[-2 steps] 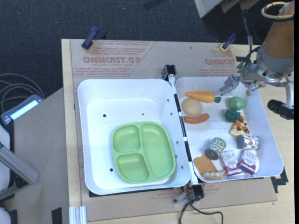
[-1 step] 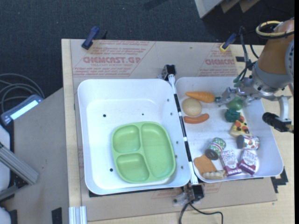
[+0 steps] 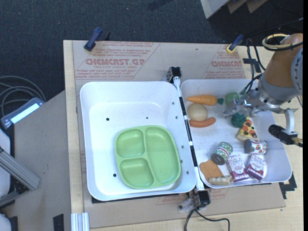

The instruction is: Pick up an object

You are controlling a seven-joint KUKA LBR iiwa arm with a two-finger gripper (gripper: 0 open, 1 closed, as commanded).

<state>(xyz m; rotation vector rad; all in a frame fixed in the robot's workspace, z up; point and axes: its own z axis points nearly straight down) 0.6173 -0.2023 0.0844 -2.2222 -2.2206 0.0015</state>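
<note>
The arm (image 3: 281,76) reaches in from the right edge, its orange band above the wrist over the upper right corner of the right bin (image 3: 284,172). The gripper (image 3: 239,110) hangs low over the back of that bin, among a cluster of green toys; whether it is spread, pressed together or pinching anything cannot be told from here, since metal parts and the toys overlap.

Just at the gripper lie a light green toy (image 3: 232,98) and a darker green toy (image 3: 238,120) (both too small to name more closely). To their left, along the back wall, lies a toy carrot (image 3: 203,99), orange with a green tip. Below it sits a pale round toy (image 3: 197,112), touching a toy sausage (image 3: 202,122). A toy pizza slice (image 3: 247,129) lies just below the darker green toy. Nearer the front are a small can (image 3: 222,153) lying on its side, a red-and-white packet (image 3: 256,147), and two more red-and-white packets (image 3: 246,168) side by side. In the front left corner rests a toy slice of toast (image 3: 210,169), with a pale oblong piece (image 3: 217,180) at its lower edge.

The left bin (image 3: 96,105) holds a green divided plate (image 3: 147,156) with three compartments, lying flat toward the front. Both bins sit on a brown board (image 3: 120,61) printed with red lettering.
</note>
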